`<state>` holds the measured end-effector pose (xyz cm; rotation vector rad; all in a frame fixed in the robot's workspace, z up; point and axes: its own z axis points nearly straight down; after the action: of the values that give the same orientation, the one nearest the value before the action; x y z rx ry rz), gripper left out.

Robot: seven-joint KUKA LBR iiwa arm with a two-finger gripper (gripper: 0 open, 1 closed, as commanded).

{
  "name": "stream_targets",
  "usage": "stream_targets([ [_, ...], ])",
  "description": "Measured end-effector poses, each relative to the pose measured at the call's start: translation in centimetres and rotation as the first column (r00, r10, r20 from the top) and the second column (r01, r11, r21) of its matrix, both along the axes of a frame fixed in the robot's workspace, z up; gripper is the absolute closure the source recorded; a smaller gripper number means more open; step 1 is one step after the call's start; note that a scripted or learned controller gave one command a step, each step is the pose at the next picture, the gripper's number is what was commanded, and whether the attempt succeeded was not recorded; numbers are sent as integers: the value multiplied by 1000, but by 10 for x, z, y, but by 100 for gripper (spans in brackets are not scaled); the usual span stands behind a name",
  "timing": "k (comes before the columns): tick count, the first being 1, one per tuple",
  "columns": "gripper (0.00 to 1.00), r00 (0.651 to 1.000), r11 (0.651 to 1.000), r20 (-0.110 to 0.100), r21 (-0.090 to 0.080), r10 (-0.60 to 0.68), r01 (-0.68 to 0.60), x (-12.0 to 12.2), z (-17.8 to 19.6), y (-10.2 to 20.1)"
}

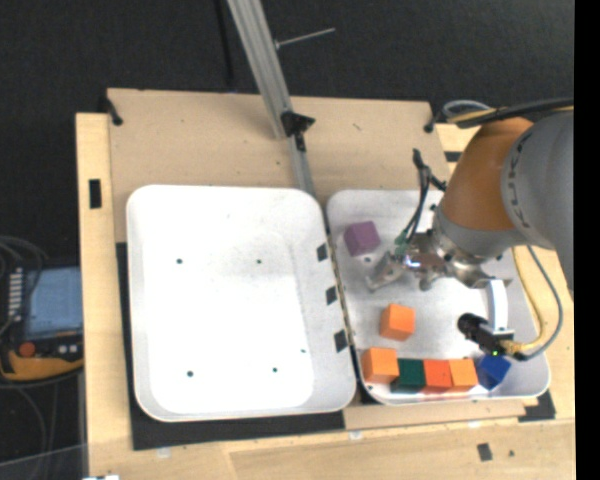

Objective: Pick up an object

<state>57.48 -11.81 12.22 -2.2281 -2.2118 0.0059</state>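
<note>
Orange cube (398, 320) sits loose in the right bin (352, 208), just below the gripper (400, 271), whose fingers seem spread and empty, though blur leaves doubt.

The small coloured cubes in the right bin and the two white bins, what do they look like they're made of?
The small coloured cubes, such as the purple cube and the lone orange cube, look like painted wood or foam: flat matte faces, no glare. The picture cannot settle which. The two shallow white bins, left and right, look like moulded plastic, with rounded corners and a dull sheen.
</note>
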Motion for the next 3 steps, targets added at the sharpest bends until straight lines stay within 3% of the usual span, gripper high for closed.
stream_targets([
  [1, 0, 1000, 1000, 6, -2, 2, -2, 1, -25, -2],
  [2, 100, 1000, 1000, 10, 0, -6, 6, 2, -13, -3],
  [3, 100, 1000, 1000, 10, 0, 11, -11, 8, 39, 6],
])
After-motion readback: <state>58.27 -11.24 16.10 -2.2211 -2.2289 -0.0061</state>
